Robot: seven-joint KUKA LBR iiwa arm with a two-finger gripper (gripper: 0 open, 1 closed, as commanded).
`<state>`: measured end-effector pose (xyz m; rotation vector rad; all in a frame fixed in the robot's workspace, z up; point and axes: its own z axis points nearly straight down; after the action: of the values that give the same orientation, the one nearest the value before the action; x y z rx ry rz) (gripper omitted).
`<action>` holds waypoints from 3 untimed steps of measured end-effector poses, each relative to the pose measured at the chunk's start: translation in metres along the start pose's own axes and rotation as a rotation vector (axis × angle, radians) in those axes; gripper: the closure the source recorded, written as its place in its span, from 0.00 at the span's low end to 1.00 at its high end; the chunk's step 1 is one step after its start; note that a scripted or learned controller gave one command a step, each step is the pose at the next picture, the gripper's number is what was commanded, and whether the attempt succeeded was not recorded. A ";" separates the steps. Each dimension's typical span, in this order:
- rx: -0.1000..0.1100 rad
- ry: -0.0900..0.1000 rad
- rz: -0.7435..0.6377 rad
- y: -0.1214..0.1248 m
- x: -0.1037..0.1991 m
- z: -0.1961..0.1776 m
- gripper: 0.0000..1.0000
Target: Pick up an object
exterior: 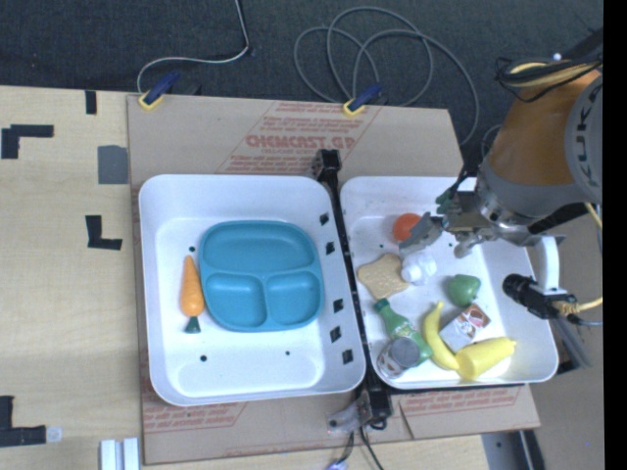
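While the arm [544, 135] reaches in from the right w/ its orange band above the wrist, the gripper [431, 231] sits low over the right bin [544, 360], near its upper middle. Can't tell whether the claw is released, clenched or grasping anything; the tips are too dark & small to read.

Objs closest to the claw: an orange-red round item [407, 226] just left of it, a small white item [419, 267] just below. Next out, a tan cracker-like slab [383, 276] to the lower left & a green pepper-like piece [464, 288] to the lower right. Further down: a green bottle [394, 319], a banana [438, 339], a small printed box [465, 327], a yellow item [483, 356] & a grey can [398, 356] near the bin's front-left corner.

Left bin [157, 204], across the divider: a blue compartment plate [261, 273] in the middle, w/ a carrot [191, 290] lying just beside its left edge. Both bins sit on a cardboard sheet [294, 140].
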<state>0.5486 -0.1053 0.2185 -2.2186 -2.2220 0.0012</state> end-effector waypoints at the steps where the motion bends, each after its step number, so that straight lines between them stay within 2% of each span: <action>1: 0.001 0.000 -0.001 0.082 -0.003 0.047 0.00; 2: -0.005 -0.003 0.000 0.121 -0.031 0.132 0.00; 3: -0.005 -0.004 -0.002 0.121 -0.030 0.122 1.00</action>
<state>0.6695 -0.1355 0.0959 -2.2213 -2.2286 0.0007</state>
